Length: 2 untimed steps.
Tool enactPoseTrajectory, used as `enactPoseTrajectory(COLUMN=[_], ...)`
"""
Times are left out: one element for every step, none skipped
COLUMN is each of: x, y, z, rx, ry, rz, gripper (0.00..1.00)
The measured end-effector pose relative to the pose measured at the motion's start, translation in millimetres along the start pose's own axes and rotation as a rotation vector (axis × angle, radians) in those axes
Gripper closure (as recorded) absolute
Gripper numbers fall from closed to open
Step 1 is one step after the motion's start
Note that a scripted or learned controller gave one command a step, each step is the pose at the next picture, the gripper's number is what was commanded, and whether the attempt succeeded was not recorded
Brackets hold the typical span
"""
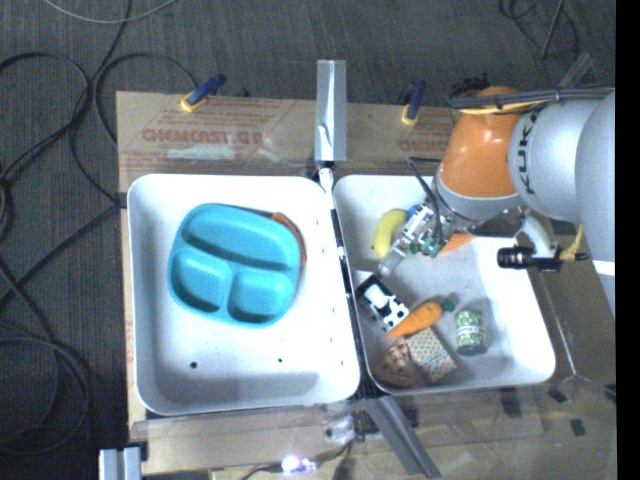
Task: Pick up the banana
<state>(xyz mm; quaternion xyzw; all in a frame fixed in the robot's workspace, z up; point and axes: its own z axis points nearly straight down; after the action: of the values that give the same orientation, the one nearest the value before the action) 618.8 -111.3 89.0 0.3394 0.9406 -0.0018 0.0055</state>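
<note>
Banana [389, 231]: you have one, yellow, lying in the upper left part of the right bin [520, 363], close to the wall between the bins. Your arm [560, 163] reaches in from the right, its orange band above the bin's top edge, with the hand [397, 256] angled down and left, just beside the banana's lower end. You cannot tell whether the hand is apart or together. On your counter [150, 133] sit two white bins. Your right bin also holds one carrot [418, 319], one small jar [468, 330], one black-and-white object [379, 302] and one patterned packet [428, 355]. Your left bin [170, 368] holds one blue divided tray [237, 262].
</note>
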Motion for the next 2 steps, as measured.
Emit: enactPoseTrajectory(x=[-16.1, 33.1], y=[27.5, -14.7], z=[-45.2, -19.9], rx=[-0.003, -0.028], ry=[0.010, -0.037], rz=[-0.028, -0.232], gripper=[0.00, 0.00])
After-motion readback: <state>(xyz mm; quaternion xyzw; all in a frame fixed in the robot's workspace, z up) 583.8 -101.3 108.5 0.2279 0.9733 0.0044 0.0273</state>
